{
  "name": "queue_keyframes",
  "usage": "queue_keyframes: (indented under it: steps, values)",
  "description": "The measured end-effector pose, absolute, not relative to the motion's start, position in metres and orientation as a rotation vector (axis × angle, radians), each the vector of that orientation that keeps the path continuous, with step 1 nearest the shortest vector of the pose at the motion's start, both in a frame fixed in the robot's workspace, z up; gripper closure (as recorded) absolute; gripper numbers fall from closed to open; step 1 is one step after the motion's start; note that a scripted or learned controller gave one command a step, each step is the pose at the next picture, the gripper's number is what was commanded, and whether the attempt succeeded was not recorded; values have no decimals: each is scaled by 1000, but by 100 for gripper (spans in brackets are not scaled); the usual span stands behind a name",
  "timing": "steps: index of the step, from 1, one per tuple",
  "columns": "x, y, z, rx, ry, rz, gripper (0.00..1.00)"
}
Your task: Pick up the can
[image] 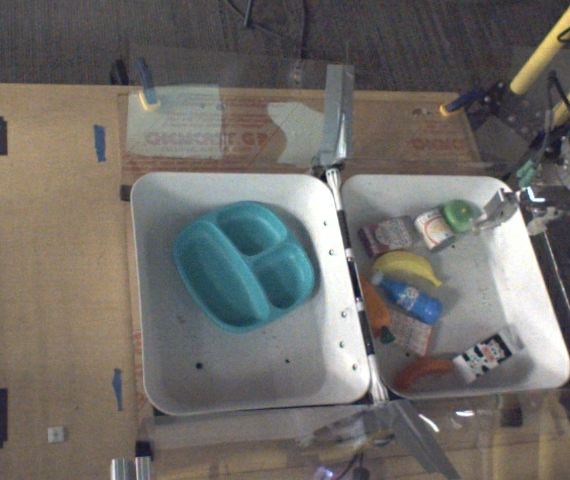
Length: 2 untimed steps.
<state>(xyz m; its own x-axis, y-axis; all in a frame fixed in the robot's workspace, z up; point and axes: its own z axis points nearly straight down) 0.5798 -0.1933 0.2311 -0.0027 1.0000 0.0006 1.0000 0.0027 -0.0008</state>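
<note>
The can (435, 227), a short cylinder with a white and red label and a green end (458, 214), lies on its side near the back of the right bin (550, 313). My gripper (514, 208) hovers at the bin's back right corner, just right of the can's green end. Its fingers stand apart with nothing between them, and the nearer fingertip (494, 213) is close to the can but apart from it.
Around the can lie a pinkish packet (390, 235), a banana (407, 266), a blue bottle (411, 301), an orange carrot (375, 309), a red piece (425, 371) and a black-and-white carton (486, 355). The left bin (155, 268) holds a teal divided plate (245, 264).
</note>
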Motion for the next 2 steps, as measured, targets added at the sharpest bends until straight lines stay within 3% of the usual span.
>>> queue_keyframes:
  steps: [1, 2]
  values:
    - [639, -193, 169, -2408, -2023, -1, 0]
    - [664, -181, 104, -2289, -2157, -2, 0]
